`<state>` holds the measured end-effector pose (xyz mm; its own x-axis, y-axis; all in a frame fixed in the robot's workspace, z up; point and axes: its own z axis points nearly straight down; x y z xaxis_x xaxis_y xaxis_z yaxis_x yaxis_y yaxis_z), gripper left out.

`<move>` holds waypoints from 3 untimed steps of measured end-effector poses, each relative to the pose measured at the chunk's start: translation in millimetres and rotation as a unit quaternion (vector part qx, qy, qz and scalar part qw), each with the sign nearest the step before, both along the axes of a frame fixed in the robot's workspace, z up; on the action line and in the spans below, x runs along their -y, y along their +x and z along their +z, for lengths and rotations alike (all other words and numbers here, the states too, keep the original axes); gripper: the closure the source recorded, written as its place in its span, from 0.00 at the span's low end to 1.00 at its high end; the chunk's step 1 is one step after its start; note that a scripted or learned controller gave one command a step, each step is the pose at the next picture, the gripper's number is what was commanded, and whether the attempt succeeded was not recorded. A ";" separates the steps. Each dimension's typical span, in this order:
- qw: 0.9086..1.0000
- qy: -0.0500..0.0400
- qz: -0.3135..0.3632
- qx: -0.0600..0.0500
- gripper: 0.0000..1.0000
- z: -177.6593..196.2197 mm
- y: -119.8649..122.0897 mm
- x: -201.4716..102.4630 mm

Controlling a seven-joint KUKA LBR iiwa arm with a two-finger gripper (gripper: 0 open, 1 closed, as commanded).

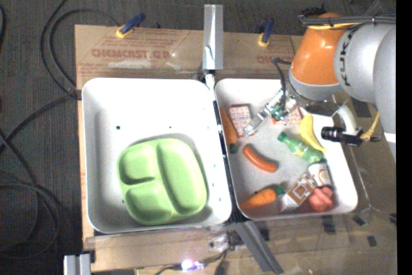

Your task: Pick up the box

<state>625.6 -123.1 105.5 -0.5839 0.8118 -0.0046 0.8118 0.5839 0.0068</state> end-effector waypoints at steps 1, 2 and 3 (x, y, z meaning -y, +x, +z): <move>1.000 0.000 0.000 0.000 0.00 0.0 0.0 0.0; 0.995 0.000 -0.103 -0.004 0.00 -2.2 22.4 48.2; 0.970 0.001 -0.244 -0.004 0.00 -12.7 42.8 13.0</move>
